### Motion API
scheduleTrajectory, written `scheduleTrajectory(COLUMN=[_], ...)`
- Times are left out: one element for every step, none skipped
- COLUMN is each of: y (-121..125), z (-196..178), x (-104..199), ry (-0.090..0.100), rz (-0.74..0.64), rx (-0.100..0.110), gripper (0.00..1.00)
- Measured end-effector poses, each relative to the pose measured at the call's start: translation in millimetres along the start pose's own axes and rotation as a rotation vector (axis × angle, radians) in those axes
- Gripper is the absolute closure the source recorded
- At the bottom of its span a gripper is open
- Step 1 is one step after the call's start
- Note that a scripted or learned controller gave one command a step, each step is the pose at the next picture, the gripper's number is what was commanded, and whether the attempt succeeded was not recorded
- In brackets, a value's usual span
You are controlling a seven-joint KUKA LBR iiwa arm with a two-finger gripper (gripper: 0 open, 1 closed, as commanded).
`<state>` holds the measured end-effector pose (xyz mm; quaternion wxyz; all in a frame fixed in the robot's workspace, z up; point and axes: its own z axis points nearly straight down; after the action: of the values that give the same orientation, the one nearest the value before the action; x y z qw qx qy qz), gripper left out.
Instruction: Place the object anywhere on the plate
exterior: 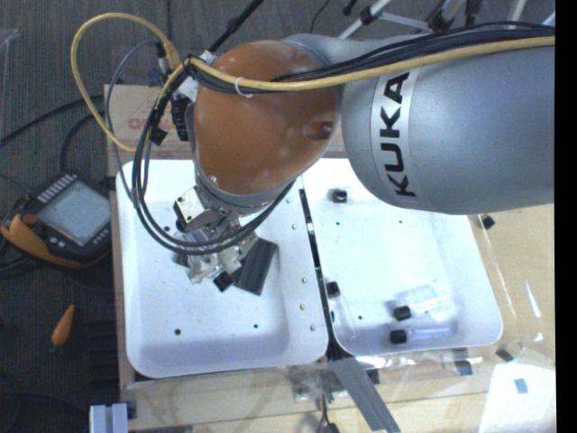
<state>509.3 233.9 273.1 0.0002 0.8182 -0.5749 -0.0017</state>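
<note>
My gripper (pixel 215 267) hangs low over the left white bin (pixel 153 332), near that bin's middle, under the orange wrist band (pixel 257 124). A dark rectangular block (pixel 255 266) lies right beside the gripper's right side, and the view does not settle whether it touches the gripper or rests on the bin floor. The big grey arm hides the back of both bins.
The right white bin (pixel 469 278) holds several small black pieces (pixel 401 311) and a clear plastic packet (pixel 425 299) toward its front. A ridge (pixel 313 269) divides the two bins. Yellow and black cables (pixel 135 152) loop off the wrist over the left bin's back-left corner.
</note>
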Motion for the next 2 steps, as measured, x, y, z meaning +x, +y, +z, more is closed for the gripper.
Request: scheduleTrajectory(y=[-31.1,-18.8], z=[-113.9,-155.7], x=[17.2,6.5], ry=[-0.003,-0.004], rz=[-0.303,-0.622], rx=[0.003,0.003], gripper=[1.00,1.00])
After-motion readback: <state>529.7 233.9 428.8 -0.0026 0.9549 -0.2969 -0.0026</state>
